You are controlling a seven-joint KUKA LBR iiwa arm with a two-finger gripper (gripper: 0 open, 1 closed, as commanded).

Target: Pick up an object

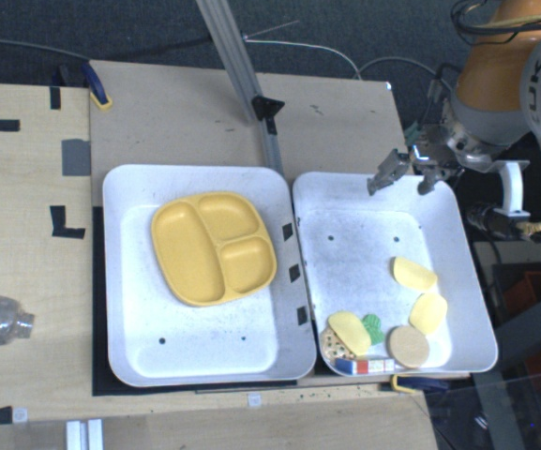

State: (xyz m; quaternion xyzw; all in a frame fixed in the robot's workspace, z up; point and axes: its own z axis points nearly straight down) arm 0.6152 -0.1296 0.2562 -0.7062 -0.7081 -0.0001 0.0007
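The arm reached in from the right and hung over the far rim of the right bin, probably staged there before dropping toward the food. Its gripper had the jaws spread apart with nothing between them.

The left bin held one thing — a yellow divided plate, lying flat. The right bin's load sat bunched in the near corner, well apart from the gripper: two pale yellow pieces along the right side, a tan round cookie, a yellow oblong piece and a small green item (too small to identify). Any of these could have served as the pick.
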